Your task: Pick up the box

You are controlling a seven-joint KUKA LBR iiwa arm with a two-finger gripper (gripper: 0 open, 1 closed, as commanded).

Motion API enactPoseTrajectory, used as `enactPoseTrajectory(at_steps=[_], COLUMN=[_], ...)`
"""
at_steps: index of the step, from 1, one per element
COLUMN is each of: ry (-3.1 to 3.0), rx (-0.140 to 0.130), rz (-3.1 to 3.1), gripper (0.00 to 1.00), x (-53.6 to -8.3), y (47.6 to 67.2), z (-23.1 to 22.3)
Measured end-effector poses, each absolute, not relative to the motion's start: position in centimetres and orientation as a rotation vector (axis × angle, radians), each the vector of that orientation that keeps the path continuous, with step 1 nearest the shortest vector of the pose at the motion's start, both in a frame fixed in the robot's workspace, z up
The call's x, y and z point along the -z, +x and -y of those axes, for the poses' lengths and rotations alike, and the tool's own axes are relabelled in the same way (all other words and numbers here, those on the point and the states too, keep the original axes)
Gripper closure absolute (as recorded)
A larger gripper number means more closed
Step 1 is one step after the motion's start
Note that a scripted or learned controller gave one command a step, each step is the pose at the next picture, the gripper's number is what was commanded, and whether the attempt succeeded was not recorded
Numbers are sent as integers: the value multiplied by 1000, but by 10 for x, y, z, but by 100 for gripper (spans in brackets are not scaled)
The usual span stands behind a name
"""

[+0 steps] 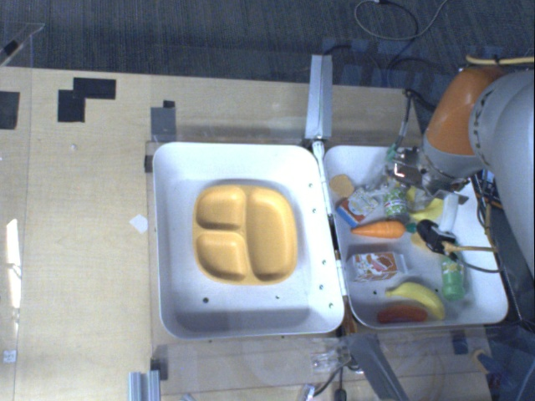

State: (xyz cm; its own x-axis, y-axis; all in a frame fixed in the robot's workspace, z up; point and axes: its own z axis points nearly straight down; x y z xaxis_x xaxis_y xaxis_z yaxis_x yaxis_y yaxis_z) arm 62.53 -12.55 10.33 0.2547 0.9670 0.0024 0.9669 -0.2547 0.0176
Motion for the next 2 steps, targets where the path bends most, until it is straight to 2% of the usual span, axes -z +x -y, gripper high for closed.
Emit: enactPoseTrajectory(at_steps=[1, 2], ry=[2508, 2491], rx=[-1, -10], rz=[-1887, -1907], gripper=[0, 0], x=[-87, -88], y=[670, 633], z=[115, 88])
